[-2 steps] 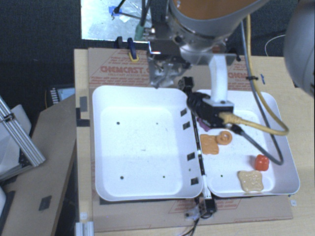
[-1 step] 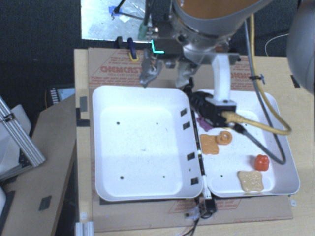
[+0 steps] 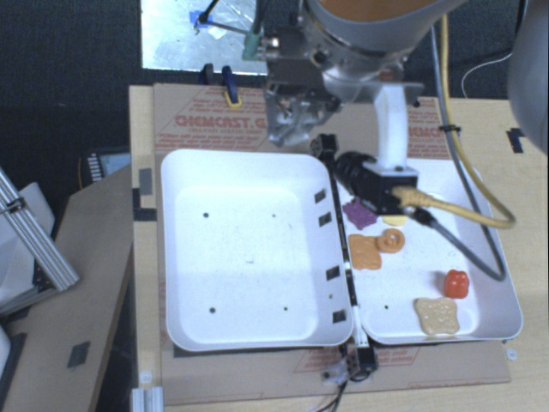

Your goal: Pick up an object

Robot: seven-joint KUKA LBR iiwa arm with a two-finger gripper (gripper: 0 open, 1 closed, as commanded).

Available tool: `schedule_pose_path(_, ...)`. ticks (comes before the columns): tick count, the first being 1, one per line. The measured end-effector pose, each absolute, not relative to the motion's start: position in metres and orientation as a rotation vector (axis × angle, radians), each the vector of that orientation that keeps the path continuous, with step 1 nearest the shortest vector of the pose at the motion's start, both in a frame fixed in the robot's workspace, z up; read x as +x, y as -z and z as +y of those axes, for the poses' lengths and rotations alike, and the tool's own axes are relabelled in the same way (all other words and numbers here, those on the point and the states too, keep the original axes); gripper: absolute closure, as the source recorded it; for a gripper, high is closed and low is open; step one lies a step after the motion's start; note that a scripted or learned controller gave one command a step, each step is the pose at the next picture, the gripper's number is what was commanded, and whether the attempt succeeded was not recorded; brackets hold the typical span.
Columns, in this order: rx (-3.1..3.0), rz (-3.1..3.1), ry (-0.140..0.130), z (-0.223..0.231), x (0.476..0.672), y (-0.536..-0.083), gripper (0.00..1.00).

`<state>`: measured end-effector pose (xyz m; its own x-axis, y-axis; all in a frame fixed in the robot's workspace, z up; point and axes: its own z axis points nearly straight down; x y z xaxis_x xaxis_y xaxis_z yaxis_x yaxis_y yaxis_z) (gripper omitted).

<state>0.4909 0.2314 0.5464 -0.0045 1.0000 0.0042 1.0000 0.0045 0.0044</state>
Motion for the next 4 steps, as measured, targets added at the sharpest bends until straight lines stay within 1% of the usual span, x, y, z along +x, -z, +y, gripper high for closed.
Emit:
schedule_pose_path(1,2.216,2.227,-0.009,0.231,0.491,-0.546,0.0)
schedule_pose_path(2,2.214,2.229,-0.013,0.232,0.491,-0.557,1.0)
schedule_pose_path(3,2.214,2.229,-0.013,0.232,0.491,-0.557,0.0)
schedule_pose_path(4,2.212,2.231,-0.018,0.232,0.491,-0.569,1.0)
